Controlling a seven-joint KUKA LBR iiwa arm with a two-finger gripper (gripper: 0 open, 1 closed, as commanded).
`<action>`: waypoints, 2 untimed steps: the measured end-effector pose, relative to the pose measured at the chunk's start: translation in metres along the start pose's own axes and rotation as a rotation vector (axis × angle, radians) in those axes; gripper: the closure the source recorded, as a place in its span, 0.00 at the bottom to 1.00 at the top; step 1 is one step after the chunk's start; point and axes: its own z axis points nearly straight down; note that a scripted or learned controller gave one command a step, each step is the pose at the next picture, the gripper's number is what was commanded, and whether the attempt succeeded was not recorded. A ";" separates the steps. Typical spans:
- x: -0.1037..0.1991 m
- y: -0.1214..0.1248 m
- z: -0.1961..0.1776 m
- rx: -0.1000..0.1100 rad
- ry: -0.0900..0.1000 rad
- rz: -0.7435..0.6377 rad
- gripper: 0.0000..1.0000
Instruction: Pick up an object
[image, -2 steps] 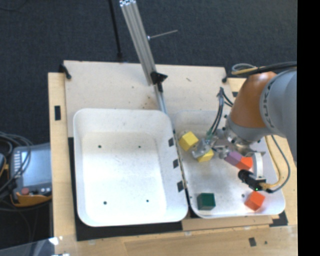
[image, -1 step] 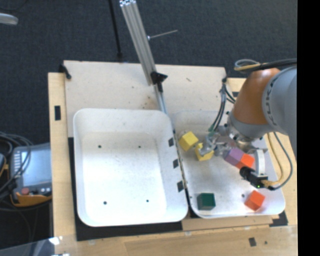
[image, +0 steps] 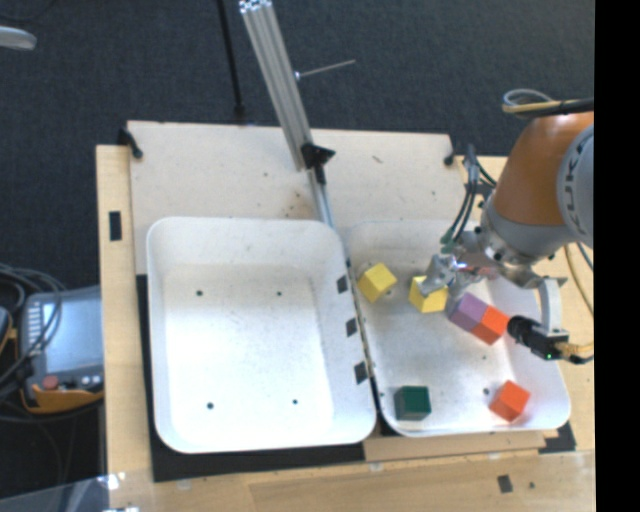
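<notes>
Camera view: my fingers (image: 440, 276) sit low in the right bin (image: 560, 400), spread or shut I can't tell, touching a yellow block (image: 428, 297); probably light, rigid, smooth, so pinch its opposite flat faces.

Five blocks (image: 377, 282) lie in the right bin (image: 545, 420), beside the left bin (image: 170, 240).

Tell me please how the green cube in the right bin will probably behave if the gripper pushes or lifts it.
The green cube has flat faces, so it will probably slide rather than roll. It looks rigid and small, so probably light. It sits near the right bin wall by the divider, so a leftward push could jam it there.
</notes>
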 end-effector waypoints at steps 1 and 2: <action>-0.001 0.001 -0.030 0.001 0.001 -0.007 1.00; 0.049 0.017 -0.041 0.003 0.003 -0.012 1.00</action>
